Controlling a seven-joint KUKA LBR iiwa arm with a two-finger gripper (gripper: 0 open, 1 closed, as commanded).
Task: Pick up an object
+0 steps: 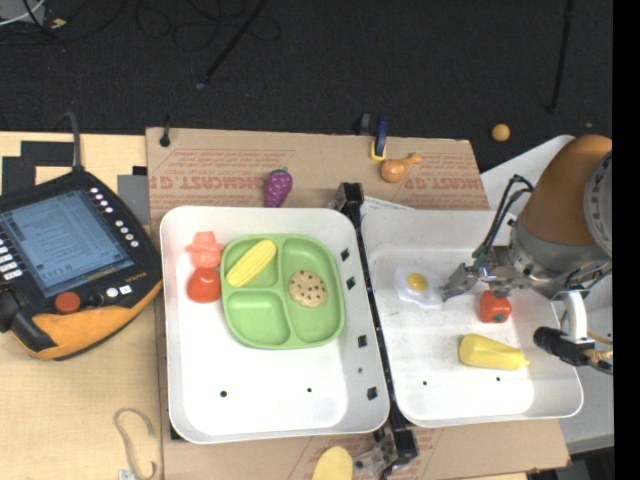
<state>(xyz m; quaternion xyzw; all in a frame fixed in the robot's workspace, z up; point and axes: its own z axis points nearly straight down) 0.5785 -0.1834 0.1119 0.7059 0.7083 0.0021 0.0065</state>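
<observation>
The right bin [440, 393] holds three toys. A white fried egg with a yellow yolk [415, 286] lies left of centre, a small red tomato-like piece [494, 309] sits in the middle, and a yellow wedge [492, 353] lies toward the front. My gripper [461, 282] hangs low over this bin, between the egg and the red piece, with its tip pointing left toward the egg. The red piece sits just below and right of the gripper, partly under the wrist. Nothing is visibly held.
The left bin [200, 388] carries a green divided plate [265, 323] with a corn cob [249, 261] and a cookie [308, 288], plus a red figure [204, 266]. A teach pendant [70, 258] lies on the far left. Small toys rest on the cardboard behind the bins.
</observation>
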